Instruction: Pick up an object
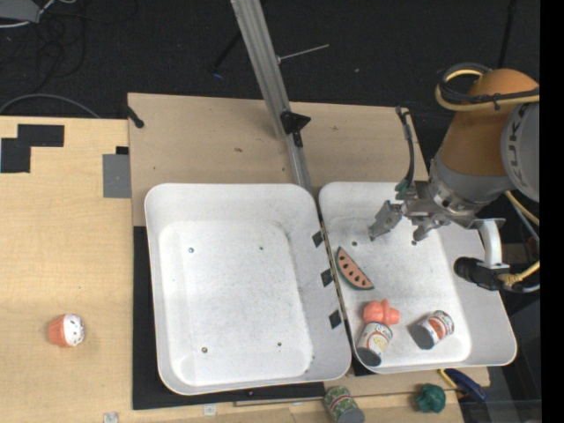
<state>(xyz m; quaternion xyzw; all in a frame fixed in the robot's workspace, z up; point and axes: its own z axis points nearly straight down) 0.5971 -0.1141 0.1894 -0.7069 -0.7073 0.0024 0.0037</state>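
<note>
Start at the bottom of the frame: in the right bin (493, 346) you have two small cans, one (376, 337) lying near the bin's lower left corner and the other (434, 328) just to its right, well apart from each other, with an orange toy (381, 311) touching the top of the first can. Above and left of those lies the watermelon slice (352, 269), close to the bin's left wall, its long axis running from upper left to lower right. Higher still, in the upper middle of that bin, hangs your gripper (402, 225), fingers spread apart and nothing between them. So every candidate lies below the gripper in the frame; the slice is nearest, down and to the left, and the cans and toy sit further down. My guess is the slice is the shortest reach, but its flat shape may grip poorly
</note>
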